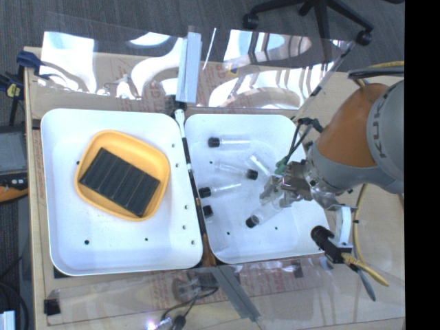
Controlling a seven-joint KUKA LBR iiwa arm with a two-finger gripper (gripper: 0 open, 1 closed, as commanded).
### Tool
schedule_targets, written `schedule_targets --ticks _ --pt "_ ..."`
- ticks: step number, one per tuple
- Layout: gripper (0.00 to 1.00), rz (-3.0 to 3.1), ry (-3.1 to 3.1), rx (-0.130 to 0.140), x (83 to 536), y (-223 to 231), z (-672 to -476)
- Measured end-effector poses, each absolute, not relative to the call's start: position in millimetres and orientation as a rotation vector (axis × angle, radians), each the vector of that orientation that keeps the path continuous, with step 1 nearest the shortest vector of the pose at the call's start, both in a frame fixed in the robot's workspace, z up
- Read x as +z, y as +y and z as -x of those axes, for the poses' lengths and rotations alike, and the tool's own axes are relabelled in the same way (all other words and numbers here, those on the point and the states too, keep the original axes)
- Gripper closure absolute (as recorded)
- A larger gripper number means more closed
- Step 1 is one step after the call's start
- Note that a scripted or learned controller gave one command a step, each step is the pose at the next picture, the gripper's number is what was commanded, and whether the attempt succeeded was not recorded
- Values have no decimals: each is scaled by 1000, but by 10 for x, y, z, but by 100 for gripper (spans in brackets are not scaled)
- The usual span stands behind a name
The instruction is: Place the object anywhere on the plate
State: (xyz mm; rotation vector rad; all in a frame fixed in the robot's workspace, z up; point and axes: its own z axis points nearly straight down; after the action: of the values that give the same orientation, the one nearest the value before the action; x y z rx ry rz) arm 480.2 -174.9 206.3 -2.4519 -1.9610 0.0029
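Observation:
A yellow plate lies in the left bin, with a dark ribbed rectangular slab resting flat on it. Several clear tubes with black caps are scattered in the right bin: one near the back, one in the middle, one by the left wall. My gripper hangs low over the right part of the right bin, directly above or against another clear tube with its black cap toward the front left. Whether that tube is held cannot be made out.
A small black cap lies near the right bin's left wall. The divider between the bins runs just left of the tubes. A transparent shield stands behind both bins.

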Motion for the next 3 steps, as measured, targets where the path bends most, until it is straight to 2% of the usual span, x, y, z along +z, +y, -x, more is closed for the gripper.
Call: schedule_targets --ticks 1,2,3 --pt "100 2167 -2271 1 1885 -1222 -4769" --pt "100 1920 -2480 4 1906 -506 -4765" --pt "100 1802 -2571 2 1913 131 -4948"
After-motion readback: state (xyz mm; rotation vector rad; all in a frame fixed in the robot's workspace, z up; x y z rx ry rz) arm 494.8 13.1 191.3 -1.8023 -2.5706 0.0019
